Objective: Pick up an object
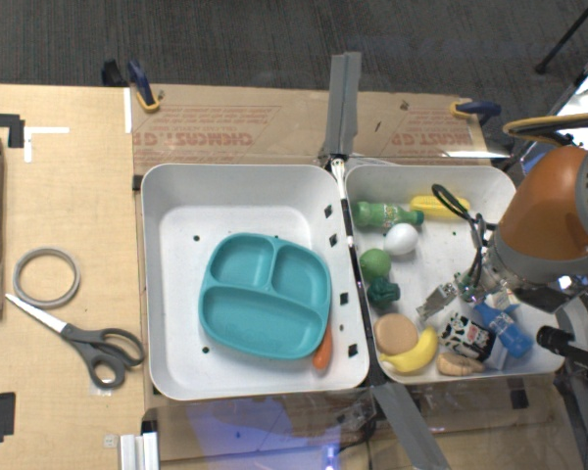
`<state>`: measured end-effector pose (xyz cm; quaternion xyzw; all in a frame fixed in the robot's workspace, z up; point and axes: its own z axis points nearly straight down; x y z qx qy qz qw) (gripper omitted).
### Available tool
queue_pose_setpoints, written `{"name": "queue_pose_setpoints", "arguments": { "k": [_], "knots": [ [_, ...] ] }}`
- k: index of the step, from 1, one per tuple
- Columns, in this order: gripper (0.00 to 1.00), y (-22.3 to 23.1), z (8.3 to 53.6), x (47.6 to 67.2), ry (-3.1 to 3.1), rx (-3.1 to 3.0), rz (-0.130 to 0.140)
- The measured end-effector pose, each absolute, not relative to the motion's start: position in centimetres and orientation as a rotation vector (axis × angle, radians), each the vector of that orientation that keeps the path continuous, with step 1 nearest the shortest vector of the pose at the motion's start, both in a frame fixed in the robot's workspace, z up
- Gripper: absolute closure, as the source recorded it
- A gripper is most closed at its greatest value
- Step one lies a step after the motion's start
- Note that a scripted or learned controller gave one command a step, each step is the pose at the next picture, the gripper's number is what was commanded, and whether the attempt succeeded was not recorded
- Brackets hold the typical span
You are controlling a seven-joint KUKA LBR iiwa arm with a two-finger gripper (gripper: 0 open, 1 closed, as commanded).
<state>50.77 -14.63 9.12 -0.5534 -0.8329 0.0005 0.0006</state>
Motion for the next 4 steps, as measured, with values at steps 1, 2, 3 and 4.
{"name": "queue_pose_setpoints", "arguments": {
  "k": [1, 2, 3, 4],
  "knots": [
    [0.0, -16.2, 9.2, 59.4, -2.632, -1.718, 0.001],
    [0.0, -17.2, 8.9, 65.1, -2.48, -1.88, 0.029],
    [0.0, -14.4, 8.9, 65.4, -2.3, -2.126, 0.023],
    [1.0, -14.3, 9.9, 65.5, -2.307, -2.122, 0.024]
  ]
}}
